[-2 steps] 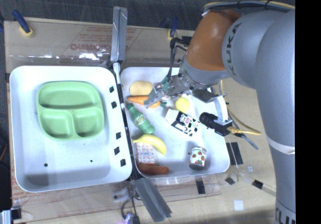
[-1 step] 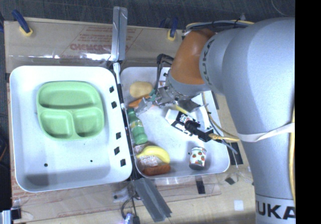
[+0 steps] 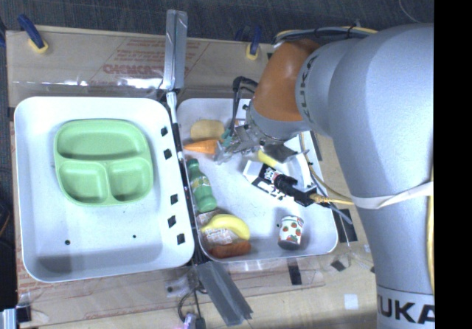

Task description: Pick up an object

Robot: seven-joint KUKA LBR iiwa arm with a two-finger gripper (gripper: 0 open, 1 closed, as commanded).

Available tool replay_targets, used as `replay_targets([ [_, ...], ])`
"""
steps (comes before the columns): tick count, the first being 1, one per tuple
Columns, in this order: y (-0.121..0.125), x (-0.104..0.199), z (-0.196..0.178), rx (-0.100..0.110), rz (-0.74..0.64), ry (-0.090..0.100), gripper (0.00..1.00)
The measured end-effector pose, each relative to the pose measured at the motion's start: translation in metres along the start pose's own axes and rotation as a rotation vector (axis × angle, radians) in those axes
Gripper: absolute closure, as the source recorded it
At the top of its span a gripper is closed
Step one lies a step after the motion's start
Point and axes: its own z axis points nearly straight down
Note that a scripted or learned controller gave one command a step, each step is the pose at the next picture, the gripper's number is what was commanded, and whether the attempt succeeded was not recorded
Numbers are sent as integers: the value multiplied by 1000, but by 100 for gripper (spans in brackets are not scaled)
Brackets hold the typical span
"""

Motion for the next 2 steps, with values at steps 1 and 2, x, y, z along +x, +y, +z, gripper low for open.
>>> replay_targets([
  [1,-33,4,9,1,0,2,100],
  [2,-33,-2,6,-5,6,-8,0],
])
